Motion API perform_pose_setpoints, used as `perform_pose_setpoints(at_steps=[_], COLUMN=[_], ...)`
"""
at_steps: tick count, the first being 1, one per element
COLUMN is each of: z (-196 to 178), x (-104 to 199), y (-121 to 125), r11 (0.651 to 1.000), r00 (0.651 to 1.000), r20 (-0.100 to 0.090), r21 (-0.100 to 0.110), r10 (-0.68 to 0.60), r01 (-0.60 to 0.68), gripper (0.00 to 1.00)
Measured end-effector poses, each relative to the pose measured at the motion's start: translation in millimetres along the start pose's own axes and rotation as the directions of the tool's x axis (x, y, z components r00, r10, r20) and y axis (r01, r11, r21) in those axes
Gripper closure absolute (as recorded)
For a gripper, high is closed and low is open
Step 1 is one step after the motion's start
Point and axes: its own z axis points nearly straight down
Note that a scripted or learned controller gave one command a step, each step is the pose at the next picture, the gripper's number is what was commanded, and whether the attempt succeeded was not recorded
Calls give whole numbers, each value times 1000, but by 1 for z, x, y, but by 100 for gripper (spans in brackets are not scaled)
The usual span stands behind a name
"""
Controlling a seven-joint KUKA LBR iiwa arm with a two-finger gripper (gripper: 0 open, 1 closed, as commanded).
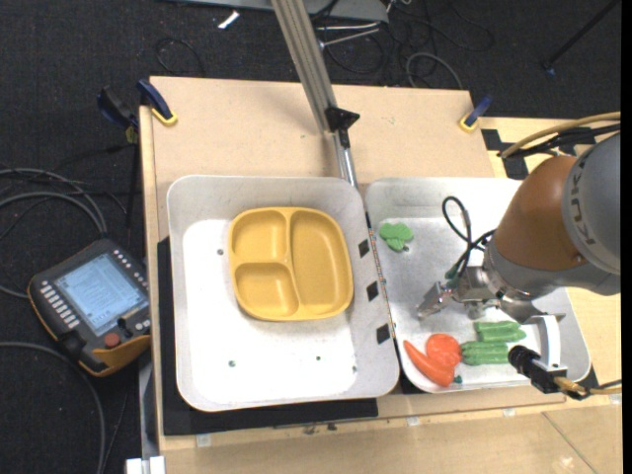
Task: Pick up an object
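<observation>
So the biggest thing here is the tan wooden surface [247, 126], with the two shallow white bins sitting on it side by side. The left bin [197, 265] holds a yellow divided plate [291, 263] with three compartments. It lies flat, a bit toward the bin's far half, and there's nothing in any compartment.

The grey arm [553, 225], orange band and all, comes in from the right and hangs over the right bin [425, 205]. On the dark floor off to the left there's a teach pendant [91, 302] with its screen lit. A slanted metal pole [311, 57] runs down from the top and ends near where the two bins meet.

All the small stuff is in the right bin. At the near edge there's a red and orange toy vegetable [439, 354]. Just right of it are two green pods [484, 354], one stacked behind the other and pretty much touching it. A little green leafy toy [396, 235] sits alone near the bin's far left, well apart from the rest.

The gripper [433, 302] is over bare bin floor between the leafy toy and the red one, just left of the pods. Honestly can't tell if it's open or closed from this angle, and nothing looks caught in it.

Blue and yellow clamps [158, 102] bite the surface's far corners.
</observation>
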Motion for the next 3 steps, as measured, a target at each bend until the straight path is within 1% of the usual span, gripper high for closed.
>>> perform_pose_setpoints(at_steps=[1, 2, 3], z=[-12, -73, -116], x=[0, 0, 1], y=[1, 9, 16], r11=[1000, 1000, 1000], r00=[1000, 1000, 1000], r20=[0, 2, 1], r21=[-3, -6, -5], r10=[0, -4, -4], r01=[0, 4, 4], gripper=[100, 100, 100])
